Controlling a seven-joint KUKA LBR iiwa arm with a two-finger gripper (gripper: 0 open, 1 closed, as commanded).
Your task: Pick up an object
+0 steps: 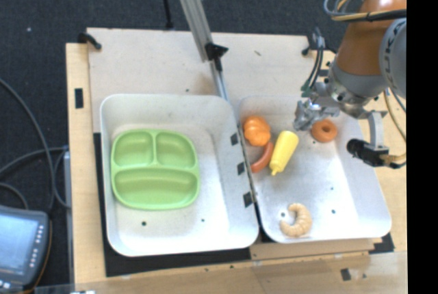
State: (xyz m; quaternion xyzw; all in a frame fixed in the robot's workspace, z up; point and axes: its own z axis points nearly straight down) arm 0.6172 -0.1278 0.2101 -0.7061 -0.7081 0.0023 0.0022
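While the gripper (308,116) hangs beside the orange doughnut (324,130), I cannot tell its state

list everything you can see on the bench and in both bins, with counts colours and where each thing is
bench: 1, light wood, under both bins
left bin: 1, white, left half of bench
right bin: 1, white, right half of bench
divided plate: 1, green, three compartments, in left bin
pumpkin toy: 1, orange, upper left of right bin
mustard bottle: 1, yellow, right bin, just right of the pumpkin toy
sausage: 1, orange-red, right bin, partly under the mustard bottle
doughnut: 1, orange-brown, upper right of right bin
croissant: 1, tan, near front edge of right bin
metal pole: 1, grey, rising from the bench behind the bins
arm: 1, grey with orange band, from the right
gripper: 1, over right bin beside the doughnut
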